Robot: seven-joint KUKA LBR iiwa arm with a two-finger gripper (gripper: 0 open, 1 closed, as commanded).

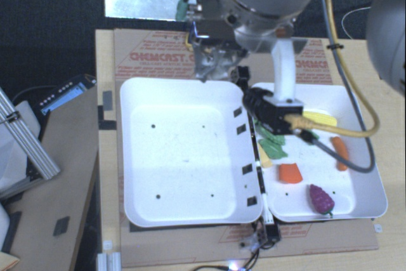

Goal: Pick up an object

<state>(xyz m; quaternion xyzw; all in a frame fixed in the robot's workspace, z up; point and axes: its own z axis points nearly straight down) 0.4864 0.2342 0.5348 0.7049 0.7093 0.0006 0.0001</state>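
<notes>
My gripper (pixel 216 68) hangs over the far rim of the left bin (pixel 136 95), near the divide between the two bins, and nothing shows beneath it. The right bin (pixel 371 190) holds the loose objects. A yellow piece (pixel 321 117) lies at its back and a green leafy piece (pixel 273 144) near its left wall. An orange carrot (pixel 340 150) sits at the right, an orange-red block (pixel 290 172) in the middle and a purple eggplant (pixel 321 198) at the front. The arm hides the right bin's far left corner.
Both bins rest on a cardboard sheet (pixel 152 54) on the bench. Black clips (pixel 248 169) run along the seam between the bins. A grey aluminium frame (pixel 25 136) and a dark device (pixel 63 95) stand off to the left of the bench.
</notes>
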